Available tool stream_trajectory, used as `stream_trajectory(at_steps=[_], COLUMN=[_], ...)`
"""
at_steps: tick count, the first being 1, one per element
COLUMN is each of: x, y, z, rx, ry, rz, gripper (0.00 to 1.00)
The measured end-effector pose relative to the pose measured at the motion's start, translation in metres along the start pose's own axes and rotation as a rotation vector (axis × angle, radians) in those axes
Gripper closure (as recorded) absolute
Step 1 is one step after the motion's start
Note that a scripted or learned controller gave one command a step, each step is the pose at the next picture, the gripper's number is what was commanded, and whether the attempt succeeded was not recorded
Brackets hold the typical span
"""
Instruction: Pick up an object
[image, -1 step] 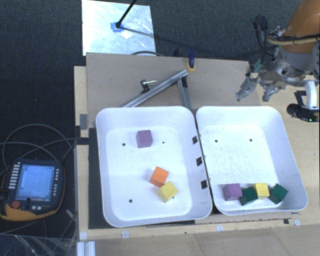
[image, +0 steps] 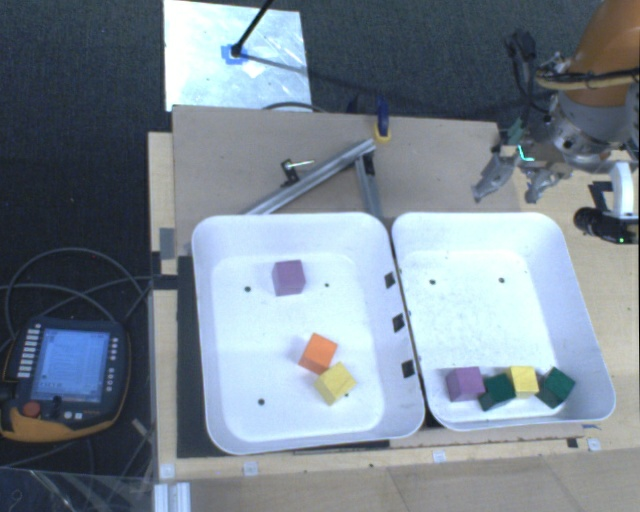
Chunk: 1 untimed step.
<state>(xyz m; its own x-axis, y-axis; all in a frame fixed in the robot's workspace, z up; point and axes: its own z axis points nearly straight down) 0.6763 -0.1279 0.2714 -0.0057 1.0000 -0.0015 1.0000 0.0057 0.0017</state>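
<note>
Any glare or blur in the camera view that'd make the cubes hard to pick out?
Camera view: even light, soft shadows; the purple cube, orange cube and yellow cube read clearly against the left bin; glare on the foil sheet; the pincer looks slightly soft.

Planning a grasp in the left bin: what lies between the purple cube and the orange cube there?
Nothing: in the camera view, only bare white bin floor separates the purple cube from the orange cube in the left bin.
</note>
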Motion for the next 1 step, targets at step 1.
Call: stream_trajectory(at_steps=[1], x=[0.0062], y=[-0.0052], z=[0.0588], rx=[0.005], ry=[0.001], rz=[0.001], gripper=[0.0])
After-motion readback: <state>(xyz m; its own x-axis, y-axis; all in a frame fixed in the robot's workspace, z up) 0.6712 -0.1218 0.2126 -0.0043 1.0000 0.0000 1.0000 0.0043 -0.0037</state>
